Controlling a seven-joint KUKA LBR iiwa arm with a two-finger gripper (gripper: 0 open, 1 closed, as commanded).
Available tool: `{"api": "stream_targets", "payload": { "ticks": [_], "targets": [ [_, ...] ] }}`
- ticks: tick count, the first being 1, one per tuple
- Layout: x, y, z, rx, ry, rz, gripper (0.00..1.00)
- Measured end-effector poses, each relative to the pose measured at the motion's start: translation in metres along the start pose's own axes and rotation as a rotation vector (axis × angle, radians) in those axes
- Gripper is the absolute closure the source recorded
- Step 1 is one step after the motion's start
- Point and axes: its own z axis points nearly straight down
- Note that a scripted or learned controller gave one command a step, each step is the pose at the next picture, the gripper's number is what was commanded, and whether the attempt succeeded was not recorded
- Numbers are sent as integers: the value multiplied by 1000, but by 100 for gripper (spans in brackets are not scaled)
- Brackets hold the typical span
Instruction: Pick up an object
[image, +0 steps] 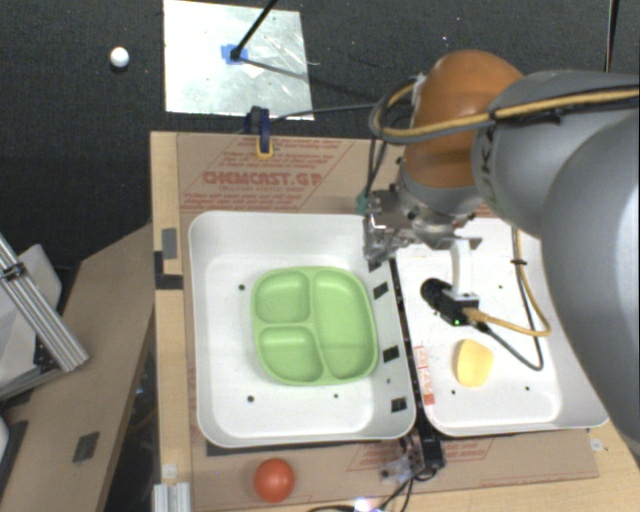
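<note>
The gripper (385, 235) hangs over the bins' shared edge; I cannot tell its state. A yellow object (474, 363) lies in the right bin (520, 405).

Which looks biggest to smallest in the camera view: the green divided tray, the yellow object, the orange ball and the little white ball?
1. green divided tray
2. yellow object and orange ball: they look about alike, so I won't rank them
3. white ball

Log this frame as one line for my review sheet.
arm: over divider between bins | gripper: above divider, nothing seen held | yellow object: right bin | green tray: left bin
</note>
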Motion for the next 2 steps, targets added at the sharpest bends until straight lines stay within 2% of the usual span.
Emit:
{"api": "stream_targets", "payload": {
  "ticks": [1,2],
  "targets": [
    [40,7,-13,-2,0,1,100],
    [38,6,-13,0,-1,4,0]
  ]
}}
